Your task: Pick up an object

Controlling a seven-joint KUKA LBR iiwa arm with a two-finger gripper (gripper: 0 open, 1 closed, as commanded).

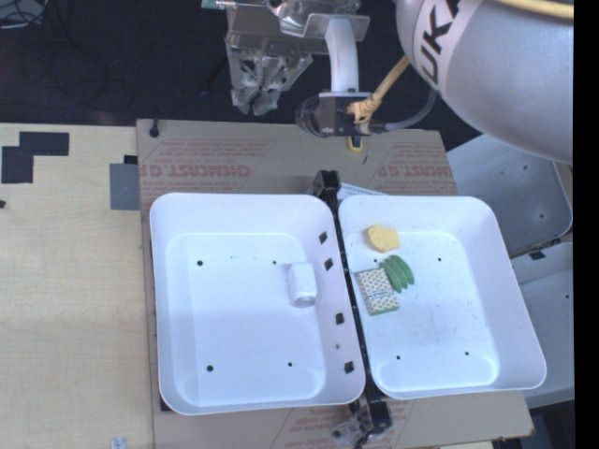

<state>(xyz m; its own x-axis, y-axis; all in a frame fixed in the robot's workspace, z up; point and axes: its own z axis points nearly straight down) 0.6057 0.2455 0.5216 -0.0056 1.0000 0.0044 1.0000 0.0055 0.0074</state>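
My gripper (259,90) hangs high above the bench at the top of the camera view, behind the far edge of the left bin (178,251), with nothing visible between its fingers. A white cylinder (301,283) lies in the left bin near its right wall. In the right bin (487,251) a yellow lump (382,238) sits near the far left. Just in front of it lie a green pod-like item (400,272) and a checkered packet (377,291), touching each other.
A black clamp strip (339,297) runs between the two bins. Brown cardboard (243,162) lies under them, on a pale wooden bench (65,297). The large grey arm body (496,54) fills the upper right.
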